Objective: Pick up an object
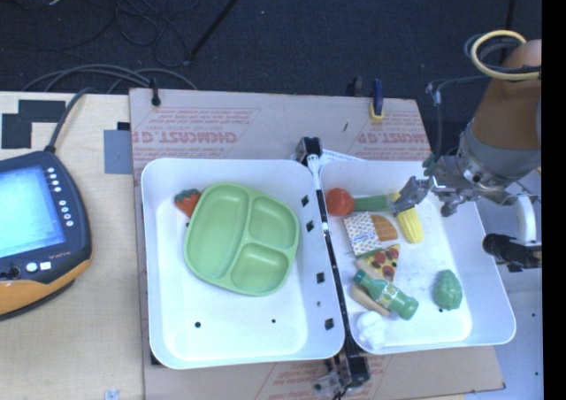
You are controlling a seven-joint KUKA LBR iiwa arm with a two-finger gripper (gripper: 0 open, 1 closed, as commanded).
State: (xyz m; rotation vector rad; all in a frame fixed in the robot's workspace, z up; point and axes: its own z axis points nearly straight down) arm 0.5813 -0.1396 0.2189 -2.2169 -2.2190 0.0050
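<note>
Gripper (414, 195) hovers over the right bin (495, 301); finger spacing cannot be determined. Corn cob (410, 225) lies just below it, tomato (340, 202) to its left.

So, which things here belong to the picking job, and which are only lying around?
Job: tool; yellow toy corn cob; red toy tomato; toy pizza slice; green toy bottle; green leafy toy vegetable; right white bin.

Lying about: green divided plastic plate; left white bin; handheld screen pendant.
</note>
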